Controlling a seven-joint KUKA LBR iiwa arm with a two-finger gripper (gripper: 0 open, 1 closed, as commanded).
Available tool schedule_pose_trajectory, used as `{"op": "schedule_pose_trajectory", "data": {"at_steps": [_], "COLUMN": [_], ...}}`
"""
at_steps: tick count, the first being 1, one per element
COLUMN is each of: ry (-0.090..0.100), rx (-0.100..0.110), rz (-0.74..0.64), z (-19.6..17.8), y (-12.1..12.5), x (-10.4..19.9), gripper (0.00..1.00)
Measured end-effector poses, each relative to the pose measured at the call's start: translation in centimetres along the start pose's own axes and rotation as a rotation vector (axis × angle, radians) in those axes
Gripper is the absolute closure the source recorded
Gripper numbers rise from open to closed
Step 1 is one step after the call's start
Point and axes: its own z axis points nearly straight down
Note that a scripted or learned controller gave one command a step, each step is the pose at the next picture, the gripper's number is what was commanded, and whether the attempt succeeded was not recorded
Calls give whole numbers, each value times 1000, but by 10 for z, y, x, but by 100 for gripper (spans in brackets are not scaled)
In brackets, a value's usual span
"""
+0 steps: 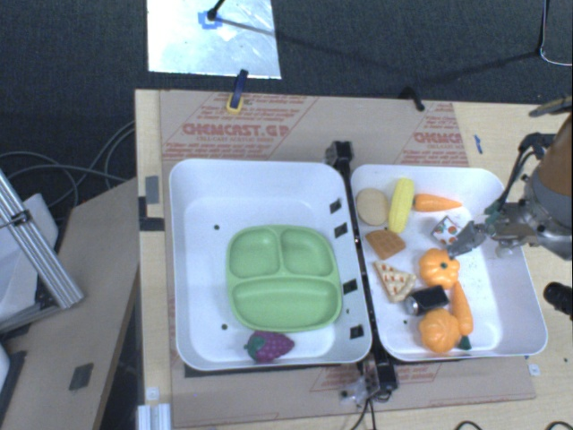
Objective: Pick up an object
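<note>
The right bin (pixel 515 298) holds several toy foods: a beige round piece (pixel 372 207), a yellow corn cob (pixel 400 204), an orange carrot (pixel 437 202), a small white and grey packet (pixel 445 230), a brown cracker (pixel 386 243), an orange round fruit (pixel 435 265), a waffle wedge (pixel 394 280), a black cylinder (pixel 426 299), a second carrot (pixel 460 305) and another orange fruit (pixel 439 330). My gripper (pixel 468 238) reaches in from the right, low over this bin. Its tip is right beside the packet and just above the orange round fruit.
The left bin (pixel 192 240) carries a green divided plate (pixel 285 278) and a purple grape bunch (pixel 269 346) at its front edge. A black clip bar (pixel 354 249) runs between the bins. Cardboard lies under both.
</note>
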Motion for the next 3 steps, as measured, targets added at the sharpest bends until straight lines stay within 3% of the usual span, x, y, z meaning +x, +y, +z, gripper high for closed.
{"op": "schedule_pose_trajectory", "data": {"at_steps": [1,3], "ry": [-2,-1], "rx": [-12,-8], "rz": [-3,0], "z": [-6,85], "y": [3,0], "x": [0,-8], "gripper": [0,0]}}
